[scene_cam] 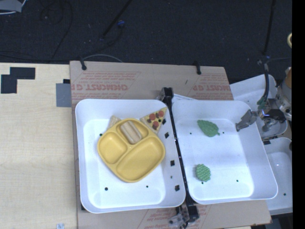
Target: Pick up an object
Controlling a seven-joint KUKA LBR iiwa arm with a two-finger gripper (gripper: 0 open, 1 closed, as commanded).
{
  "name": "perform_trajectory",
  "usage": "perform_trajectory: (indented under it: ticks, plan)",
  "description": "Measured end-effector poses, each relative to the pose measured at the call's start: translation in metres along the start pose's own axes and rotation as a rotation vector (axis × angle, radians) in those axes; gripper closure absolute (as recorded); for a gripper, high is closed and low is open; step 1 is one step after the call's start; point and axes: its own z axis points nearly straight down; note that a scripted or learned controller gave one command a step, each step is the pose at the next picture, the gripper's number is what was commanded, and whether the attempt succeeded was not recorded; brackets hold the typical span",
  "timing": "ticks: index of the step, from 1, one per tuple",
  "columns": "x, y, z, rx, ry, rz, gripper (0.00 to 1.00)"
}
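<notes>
Two shallow white plastic bins sat side by side on the bench. The left bin (90,185) held a yellow divided plastic plate (138,161) with a tan bread-like piece (130,130) on it and a toy pizza slice (156,119) at its upper edge. The right bin (238,180) held a flat green leaf-shaped piece (208,127) and a smaller round knobbly green piece (203,172), well apart. The two-finger gripper (255,119) hovered at that bin's right rim, its grip unreadable. Nothing appeared lifted; the whole pick seemed left to do.
</notes>
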Motion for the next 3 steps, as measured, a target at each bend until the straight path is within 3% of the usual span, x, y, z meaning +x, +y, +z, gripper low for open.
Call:
perform_trajectory:
  ticks: [1, 3]
  plan:
    - [0.0, 0.002, -0.007, -0.013, -0.003, -0.003, 0.0]
    - [0.01, 0.009, 0.093, -0.009, -0.001, -0.005, 0.0]
